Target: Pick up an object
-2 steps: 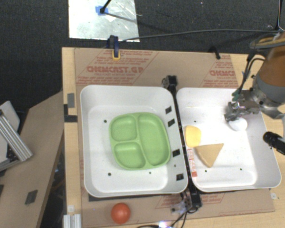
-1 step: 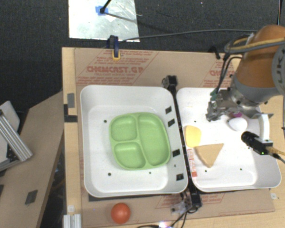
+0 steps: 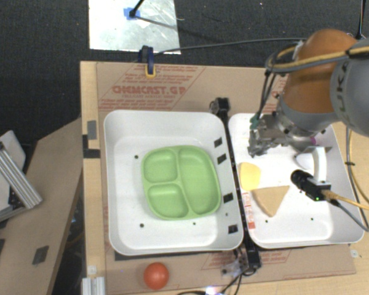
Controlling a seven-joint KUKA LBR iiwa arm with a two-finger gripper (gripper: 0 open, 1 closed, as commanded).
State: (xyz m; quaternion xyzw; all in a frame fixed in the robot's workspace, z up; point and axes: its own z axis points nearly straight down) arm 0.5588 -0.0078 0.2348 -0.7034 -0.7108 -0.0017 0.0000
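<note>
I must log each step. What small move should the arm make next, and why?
Probably lower the gripper toward the yellow piece just below it in the right bin; it hangs above the bin floor with nothing seen held.

We look down from a single fixed camera above the counter (image 3: pixel 111 78), at a slant and moderate range, taking in both white bins (image 3: pixel 120 226) side by side.
</note>
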